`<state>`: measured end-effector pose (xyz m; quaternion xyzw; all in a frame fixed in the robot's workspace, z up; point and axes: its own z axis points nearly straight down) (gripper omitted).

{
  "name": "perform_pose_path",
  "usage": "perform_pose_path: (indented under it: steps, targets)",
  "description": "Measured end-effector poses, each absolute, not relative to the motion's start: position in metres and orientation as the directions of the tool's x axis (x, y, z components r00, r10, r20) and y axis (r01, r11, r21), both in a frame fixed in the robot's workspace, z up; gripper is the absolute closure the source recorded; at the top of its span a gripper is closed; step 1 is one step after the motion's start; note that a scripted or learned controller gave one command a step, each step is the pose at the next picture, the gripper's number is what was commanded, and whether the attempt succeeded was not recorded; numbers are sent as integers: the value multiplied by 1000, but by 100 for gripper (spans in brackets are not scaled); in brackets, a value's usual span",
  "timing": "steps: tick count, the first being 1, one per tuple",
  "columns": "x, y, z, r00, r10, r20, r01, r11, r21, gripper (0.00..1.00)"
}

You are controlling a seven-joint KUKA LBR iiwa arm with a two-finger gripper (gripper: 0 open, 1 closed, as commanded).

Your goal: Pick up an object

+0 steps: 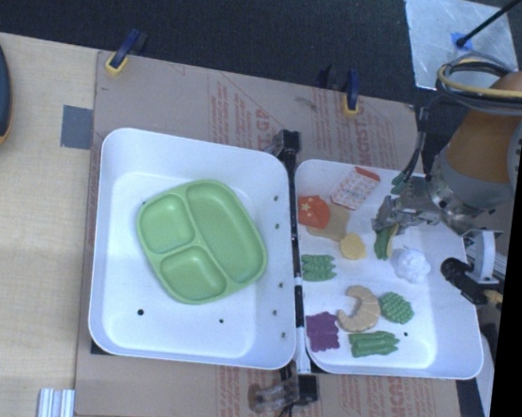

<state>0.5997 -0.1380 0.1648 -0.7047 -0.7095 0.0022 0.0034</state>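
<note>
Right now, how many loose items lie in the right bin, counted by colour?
Green: 5; the fifth count is uncertain, so take 4 as sure.
Red or orange: 1
Yellow or tan: 3
Purple: 1
White: 2
Total: 11 sure

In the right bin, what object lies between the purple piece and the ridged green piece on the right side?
In the camera view, a tan crescent-shaped piece lies between the purple piece and the ridged green piece, nearly touching the green one.
</note>
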Motion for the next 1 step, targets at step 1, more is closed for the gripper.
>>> perform_pose_path:
  steps: [1]
  targets:
    - [593,-66,193,-12,1000,3,1000,12,-3,100]
